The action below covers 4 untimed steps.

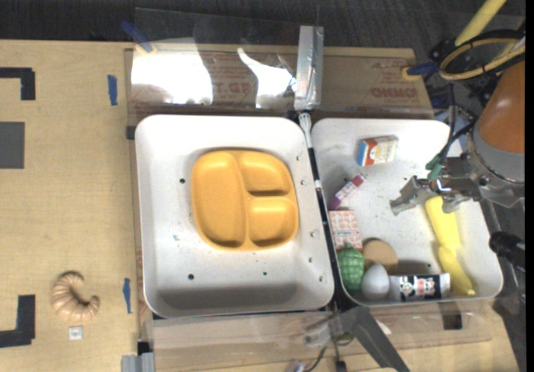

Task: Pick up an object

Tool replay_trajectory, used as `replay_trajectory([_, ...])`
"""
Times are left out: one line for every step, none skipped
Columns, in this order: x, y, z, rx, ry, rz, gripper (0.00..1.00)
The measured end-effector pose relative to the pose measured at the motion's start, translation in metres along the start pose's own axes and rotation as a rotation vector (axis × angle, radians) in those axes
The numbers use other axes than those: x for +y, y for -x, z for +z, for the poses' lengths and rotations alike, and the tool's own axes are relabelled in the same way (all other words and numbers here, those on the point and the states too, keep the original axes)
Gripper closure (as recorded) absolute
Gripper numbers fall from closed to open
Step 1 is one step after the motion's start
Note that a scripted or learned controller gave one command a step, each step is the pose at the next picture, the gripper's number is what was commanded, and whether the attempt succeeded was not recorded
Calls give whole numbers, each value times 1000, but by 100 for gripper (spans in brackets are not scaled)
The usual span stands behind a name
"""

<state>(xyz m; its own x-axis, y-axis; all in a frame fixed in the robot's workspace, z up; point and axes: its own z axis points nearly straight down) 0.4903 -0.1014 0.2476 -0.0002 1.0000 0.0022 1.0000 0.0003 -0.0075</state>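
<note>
My gripper point(425, 198) hangs over the right bin point(417, 133), near its right side, with the grey arm and its orange band point(509, 116) coming in from the right. Its fingers stand open, with bare bin floor between them. One fingertip is by the top end of a yellow banana point(448, 247), which lies along the bin's right wall. Left of the gripper lie a small orange-and-white box point(377, 149) and a pink-and-white stick point(349, 191). Nothing is held.
Along the right bin's front edge are a pink packet point(344, 228), a green lump point(350, 264), a brown round piece point(382, 252), a white egg shape point(375, 280) and a black-and-white bottle point(422, 285). The left bin point(158, 220) holds a yellow divided plate point(244, 198). A croissant-like toy point(75, 295) lies on the bench.
</note>
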Motion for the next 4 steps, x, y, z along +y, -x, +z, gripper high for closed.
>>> replay_trajectory([9, 42, 150, -3, 16, 16, 0])
replay_trajectory([63, 5, 160, -7, 13, 131, 0])
replay_trajectory([105, 20, 145, -3, 6, -190, 0])
replay_trajectory([155, 4, 159, -3, 7, -265, 0])
